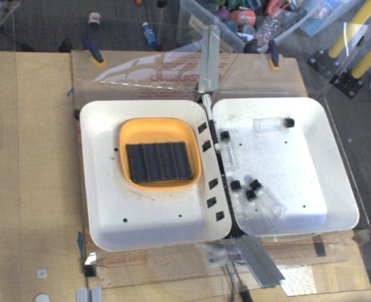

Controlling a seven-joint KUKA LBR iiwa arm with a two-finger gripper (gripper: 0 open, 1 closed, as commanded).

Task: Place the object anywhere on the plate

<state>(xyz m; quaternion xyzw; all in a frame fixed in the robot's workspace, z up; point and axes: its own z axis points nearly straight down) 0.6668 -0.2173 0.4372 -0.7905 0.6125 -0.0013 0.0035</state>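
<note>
Gripper: whether it is open or closed cannot be told from this frame, and nothing can be logged as held. By the rig line the arm enters from the view's right, so the right-hand shallow white bin (324,168) is the nearer one. It holds several small clear plastic vials with black caps. One vial (270,125) lies near the far wall, long axis roughly across the view, cap toward the right. A second vial (227,151) lies just beside the central divider, long axis along it, cap at the far end. A loose cluster of vials (258,197) sits nearer the front, orientations hard to separate. Across the divider, the left-hand white bin (104,219) carries the orange rounded-square plate (130,131), with a dark grey ribbed slab (160,162) lying flat inside its rim. Judgement: if the slab is the object, placement looks complete; if a vial is meant, the carry runs leftward in the view over the divider. Both bins rest on the tan wooden surface (28,168).
</note>
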